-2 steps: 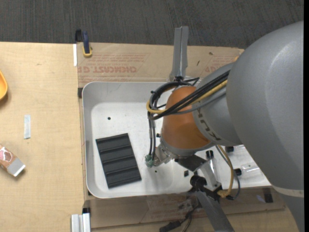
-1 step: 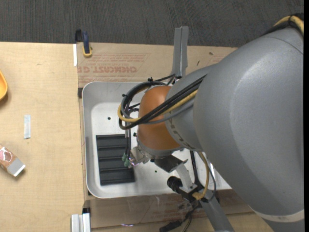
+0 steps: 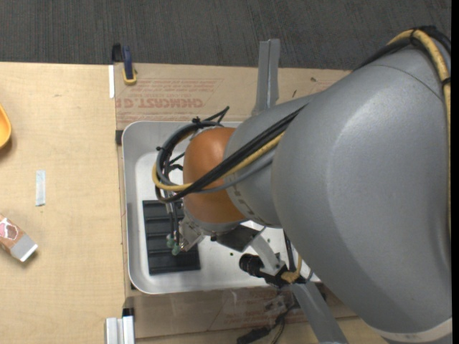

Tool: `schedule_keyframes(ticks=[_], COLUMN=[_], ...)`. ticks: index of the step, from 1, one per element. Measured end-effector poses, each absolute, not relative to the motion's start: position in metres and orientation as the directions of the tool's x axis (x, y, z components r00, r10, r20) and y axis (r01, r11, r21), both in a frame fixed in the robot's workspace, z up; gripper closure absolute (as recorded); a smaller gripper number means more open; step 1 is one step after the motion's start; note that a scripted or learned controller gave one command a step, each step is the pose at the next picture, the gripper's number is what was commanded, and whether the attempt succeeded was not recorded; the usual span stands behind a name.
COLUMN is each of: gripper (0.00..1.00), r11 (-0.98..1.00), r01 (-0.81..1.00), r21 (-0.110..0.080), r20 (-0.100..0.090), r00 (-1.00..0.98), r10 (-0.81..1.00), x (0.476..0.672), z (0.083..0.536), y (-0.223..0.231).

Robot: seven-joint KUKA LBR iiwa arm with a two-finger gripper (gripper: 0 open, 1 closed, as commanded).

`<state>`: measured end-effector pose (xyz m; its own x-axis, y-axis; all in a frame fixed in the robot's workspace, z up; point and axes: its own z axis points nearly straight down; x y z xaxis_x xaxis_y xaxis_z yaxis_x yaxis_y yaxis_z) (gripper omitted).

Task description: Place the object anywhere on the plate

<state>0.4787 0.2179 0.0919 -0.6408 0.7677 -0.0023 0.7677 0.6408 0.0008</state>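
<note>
The grey arm with its orange band [image 3: 208,174] reaches in from the right and covers most of the white bin [image 3: 136,192]. My gripper [image 3: 176,242] hangs low over the bin's near left part, right above a black ridged rectangular object [image 3: 158,228] that lies flat on the bin floor. The gripper's tip sits at that object's right edge; whether they touch I cannot tell. The arm hides the rest of the bin's inside, and black cables [image 3: 168,156] loop around the wrist.
The bin rests on a brown cardboard sheet [image 3: 172,95]. On the wooden bench to the left lie a small white strip [image 3: 40,188], a red-and-white packet [image 3: 16,239] and an orange object [image 3: 3,127] at the edge. A clamp [image 3: 126,64] sits at the cardboard's far corner.
</note>
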Motion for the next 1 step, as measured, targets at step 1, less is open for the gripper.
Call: schedule_keyframes(ticks=[1], gripper=[1.0], r11=[0.616], r01=[0.788], r21=[0.001], r20=[-0.002], r00=[-0.616], r10=[0.788], x=[0.4785], z=[0.0921], y=[0.1894])
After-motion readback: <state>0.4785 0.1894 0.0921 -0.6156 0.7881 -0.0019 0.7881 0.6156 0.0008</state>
